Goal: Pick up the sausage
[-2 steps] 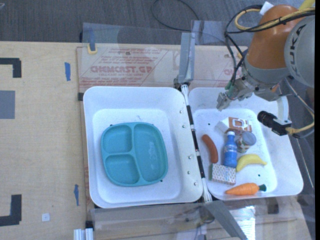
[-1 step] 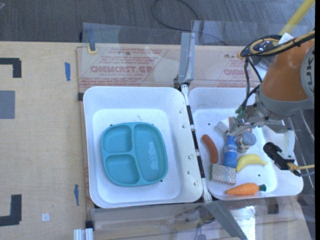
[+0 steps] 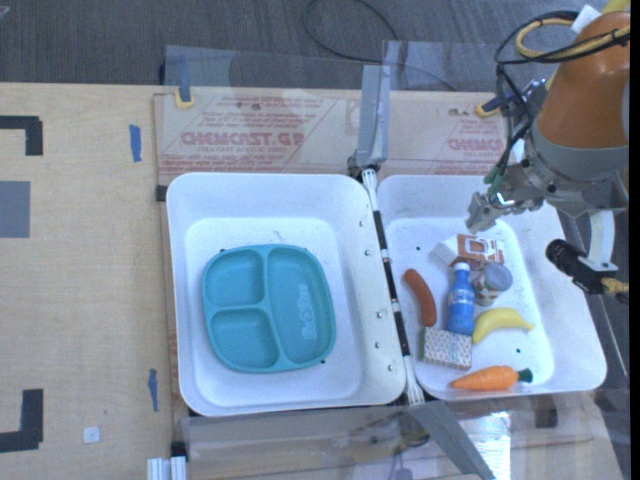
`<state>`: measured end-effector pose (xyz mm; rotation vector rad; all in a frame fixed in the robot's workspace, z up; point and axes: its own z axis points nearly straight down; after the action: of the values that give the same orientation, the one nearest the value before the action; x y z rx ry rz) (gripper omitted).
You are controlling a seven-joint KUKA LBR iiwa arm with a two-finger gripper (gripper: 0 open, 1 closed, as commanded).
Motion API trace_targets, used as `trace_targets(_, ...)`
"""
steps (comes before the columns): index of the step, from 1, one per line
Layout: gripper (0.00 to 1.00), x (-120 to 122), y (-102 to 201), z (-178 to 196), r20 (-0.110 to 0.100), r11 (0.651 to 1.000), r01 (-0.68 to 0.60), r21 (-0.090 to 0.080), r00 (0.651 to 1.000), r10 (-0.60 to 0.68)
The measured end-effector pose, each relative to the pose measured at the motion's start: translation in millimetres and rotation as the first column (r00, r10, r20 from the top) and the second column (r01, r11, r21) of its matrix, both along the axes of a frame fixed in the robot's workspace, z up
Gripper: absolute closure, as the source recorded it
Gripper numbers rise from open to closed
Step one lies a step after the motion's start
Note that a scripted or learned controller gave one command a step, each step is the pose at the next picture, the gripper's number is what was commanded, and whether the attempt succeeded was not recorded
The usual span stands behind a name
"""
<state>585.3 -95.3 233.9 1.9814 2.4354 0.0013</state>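
A: How far along is the pick?

B: Barely begun, I'd judge. The sausage [image 3: 421,297] lies flat in the right bin [image 3: 570,368], toward its left side, near the wall shared with the left bin [image 3: 190,268]. Nothing touches it.

A: And the end effector [image 3: 489,208]?

B: It hangs over the far part of the right bin, above a small red-and-white packet [image 3: 480,249], well apart from the sausage. Whether it is spread or closed I cannot tell. I see nothing gripped in it.

A: So what's left?

B: Everything: moving across to the sausage, descending, closing, lifting. A blue bottle [image 3: 460,303] stands just beside it, a banana [image 3: 500,322] beyond, so clearance looks tight on that side.

A: Any writing?

B: The clear sheet [image 3: 250,133] behind the bins reads "CHEMCAST GP" in red. The packet's print is too small to read.
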Motion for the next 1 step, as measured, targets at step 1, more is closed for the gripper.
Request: trace_targets(1, 1.00, -56.6, 36.4, -39.1, -0.005, 0.993, -0.114, 0.001, 0.993, 0.114)
